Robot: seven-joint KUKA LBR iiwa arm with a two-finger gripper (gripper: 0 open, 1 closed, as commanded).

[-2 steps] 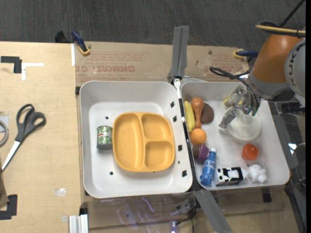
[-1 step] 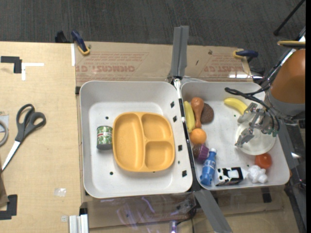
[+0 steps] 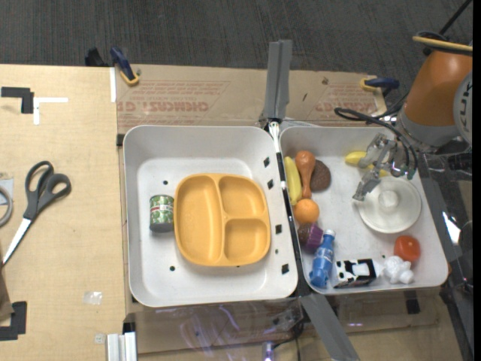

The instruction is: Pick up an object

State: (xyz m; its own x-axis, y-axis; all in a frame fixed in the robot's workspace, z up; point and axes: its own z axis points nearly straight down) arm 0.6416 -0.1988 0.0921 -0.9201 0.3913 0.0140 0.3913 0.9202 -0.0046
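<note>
- Camera view: the arm (image 3: 440,89), grey with an orange band, reaches in from the right over the right bin (image 3: 432,280).
- Its jaws (image 3: 373,173) hang over the upper right part of that bin, just above the rim of a white round plate (image 3: 389,206); the metal fingers (image 3: 366,186) point down and to the left, and whether they stand apart or together I cannot tell. Nothing shows between them.
- A small yellow object (image 3: 356,157) lies just beside the jaws, on their left, near the bin's far wall.
- Along the left wall of the right bin lie a banana (image 3: 291,179), a brown drumstick-shaped toy (image 3: 305,170), a dark brown rounded piece (image 3: 321,175) and an orange (image 3: 306,212).
- Nearer the front lie a purple item (image 3: 313,238), a blue bottle (image 3: 322,262), a black-and-white cow toy (image 3: 355,272), a white figure (image 3: 397,269) and a red object (image 3: 406,247).
- The left bin (image 3: 143,277) holds a yellow divided tray (image 3: 222,219), with a green can (image 3: 161,212) touching its left edge.
- On the desk (image 3: 68,277), well apart to the left, lie scissors (image 3: 34,201).
</note>
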